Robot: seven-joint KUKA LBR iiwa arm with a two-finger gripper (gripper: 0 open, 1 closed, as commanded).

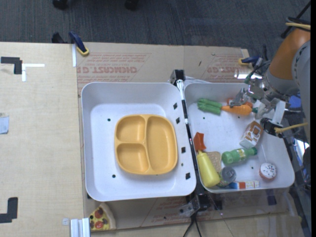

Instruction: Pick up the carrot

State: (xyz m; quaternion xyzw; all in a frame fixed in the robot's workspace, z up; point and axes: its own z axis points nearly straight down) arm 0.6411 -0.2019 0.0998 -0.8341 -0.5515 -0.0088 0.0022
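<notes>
The carrot (236, 109), orange with a leafy green top (209, 106), lies on its side at the back of the right bin (222, 127), its green end pointing left. My gripper (245, 100) hangs over the carrot's orange right end, low and close to it. The grey arm with its orange band (289, 58) reaches in from the upper right. From this angle the wrist hides how the gripper meets the carrot, and I cannot tell whether it touches.
The left bin (94, 132) holds a yellow divided plate (146, 143). In the right bin's front lie a yellow bottle (208, 170), a green bottle (238, 155), a red scrap (199, 141), a small packet (252, 134), a round white lid (267, 171) and a can (228, 174).
</notes>
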